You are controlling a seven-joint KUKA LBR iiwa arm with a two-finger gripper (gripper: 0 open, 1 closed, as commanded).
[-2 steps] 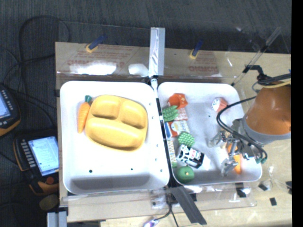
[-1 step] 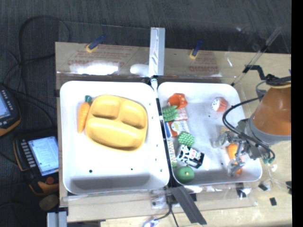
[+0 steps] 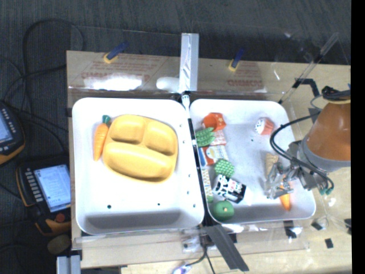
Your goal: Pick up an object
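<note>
A: Camera view: gripper (image 3: pixel 278 185) low in right bin (image 3: pixel 251 110), lower right of frame. Finger state?
B: Can't tell. Small orange object (image 3: pixel 286 201) lies just beside it.

This is a robotics lab. A wooden desk (image 3: pixel 342 210) carries two white bins (image 3: pixel 85 170) of toy food under a fixed overhead camera, clamps (image 3: pixel 114 52) pin clear sheeting at the back, and cables (image 3: pixel 34 44) and handheld control pendants (image 3: pixel 45 187) lie on grey carpet (image 3: pixel 171 10).
</note>
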